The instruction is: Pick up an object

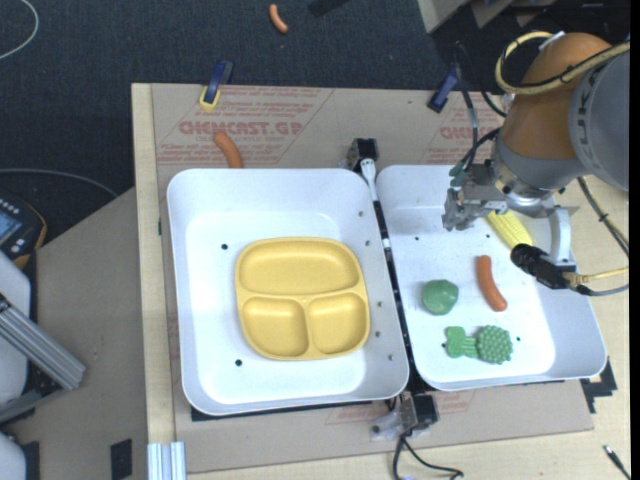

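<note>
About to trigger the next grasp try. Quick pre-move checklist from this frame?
1. Gripper over the right bin: ok.
2. Object between the jaws: cannot tell.
3. Yellow corn beside the gripper, partly under the arm: ok as nearest target.
4. Orange sausage, green ball, broccoli lie apart in the bin: ok.
5. Yellow tray in the left bin, out of the way: ok.
</note>
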Tool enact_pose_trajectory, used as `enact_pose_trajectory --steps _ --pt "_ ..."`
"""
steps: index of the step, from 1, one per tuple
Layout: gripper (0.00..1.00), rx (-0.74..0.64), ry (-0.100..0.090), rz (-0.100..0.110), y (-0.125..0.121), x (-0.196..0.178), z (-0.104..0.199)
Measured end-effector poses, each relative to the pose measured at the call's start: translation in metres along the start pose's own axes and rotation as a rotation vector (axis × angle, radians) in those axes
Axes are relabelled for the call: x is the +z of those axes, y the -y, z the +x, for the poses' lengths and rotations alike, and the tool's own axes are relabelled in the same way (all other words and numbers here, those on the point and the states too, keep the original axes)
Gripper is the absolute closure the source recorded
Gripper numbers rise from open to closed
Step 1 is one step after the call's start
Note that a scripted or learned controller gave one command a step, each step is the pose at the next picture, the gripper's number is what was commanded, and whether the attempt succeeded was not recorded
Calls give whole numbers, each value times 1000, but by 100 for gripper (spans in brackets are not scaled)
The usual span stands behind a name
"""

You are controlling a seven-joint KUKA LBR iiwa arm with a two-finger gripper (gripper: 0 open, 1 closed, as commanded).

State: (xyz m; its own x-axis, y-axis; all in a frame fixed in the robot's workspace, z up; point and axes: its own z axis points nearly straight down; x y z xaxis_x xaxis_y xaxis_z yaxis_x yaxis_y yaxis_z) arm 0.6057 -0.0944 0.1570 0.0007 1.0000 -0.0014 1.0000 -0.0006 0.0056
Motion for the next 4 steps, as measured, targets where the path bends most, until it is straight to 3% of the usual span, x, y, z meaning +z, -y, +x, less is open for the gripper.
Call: enact_pose_trajectory --steps 1,2,4 --pt "100 0 1 -1 -4 -49 -9" --pt "100 -1 0 0 -6 -69 -9" --pt "100 -4 -4 10 69 -59 67"
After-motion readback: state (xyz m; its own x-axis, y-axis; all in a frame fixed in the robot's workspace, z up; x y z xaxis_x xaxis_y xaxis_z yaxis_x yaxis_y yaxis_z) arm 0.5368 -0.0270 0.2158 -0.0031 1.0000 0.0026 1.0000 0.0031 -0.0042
